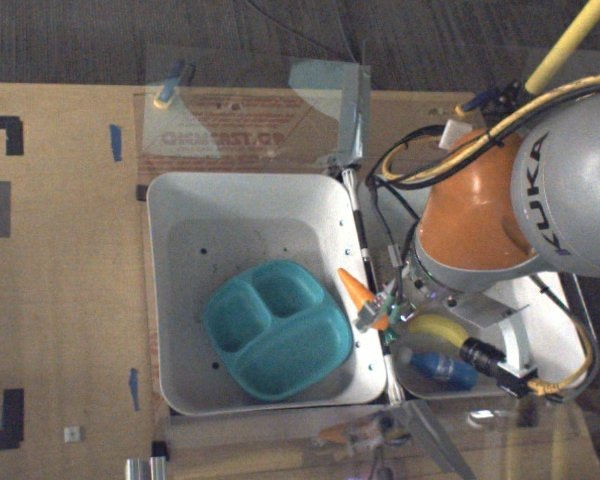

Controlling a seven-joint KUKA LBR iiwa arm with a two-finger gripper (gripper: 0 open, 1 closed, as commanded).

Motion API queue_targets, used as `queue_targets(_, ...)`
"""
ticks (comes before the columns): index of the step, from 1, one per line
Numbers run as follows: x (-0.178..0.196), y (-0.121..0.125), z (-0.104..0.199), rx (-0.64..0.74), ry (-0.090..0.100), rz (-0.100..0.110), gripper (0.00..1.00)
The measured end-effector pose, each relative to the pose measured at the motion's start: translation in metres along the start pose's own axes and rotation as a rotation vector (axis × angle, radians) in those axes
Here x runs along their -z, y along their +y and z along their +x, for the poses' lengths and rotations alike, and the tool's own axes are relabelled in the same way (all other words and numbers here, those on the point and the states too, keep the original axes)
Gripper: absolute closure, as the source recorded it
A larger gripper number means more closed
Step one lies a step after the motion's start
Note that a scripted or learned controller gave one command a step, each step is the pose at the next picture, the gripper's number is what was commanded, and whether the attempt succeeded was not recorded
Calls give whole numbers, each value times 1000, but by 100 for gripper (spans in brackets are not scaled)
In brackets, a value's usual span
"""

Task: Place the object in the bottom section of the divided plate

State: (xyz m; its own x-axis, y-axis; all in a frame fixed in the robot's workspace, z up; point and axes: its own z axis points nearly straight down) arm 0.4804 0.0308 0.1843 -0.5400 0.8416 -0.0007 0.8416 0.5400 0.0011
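The left white bin (180, 268) holds a teal divided plate (277, 328), tilted, its single large section toward 5 o'clock and two smaller sections toward 11 o'clock. An orange carrot-shaped object (354, 288) sits at the plate's 3 o'clock, pinched between the fingers of the gripper (372, 310) at the bin's right wall. The right white bin (540, 393) holds a yellow item (435, 326) and a blue item (445, 369).

Just left of the gripper (380, 308), an orange carrot-shaped toy (354, 287); farther left, a teal divided plate (277, 328) in a white bin (180, 218). Right of it, yellow (435, 326) and blue (442, 368) objects.
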Motion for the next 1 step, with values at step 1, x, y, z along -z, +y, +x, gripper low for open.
queue_targets(1,0,0,0,-1,0,0,0)
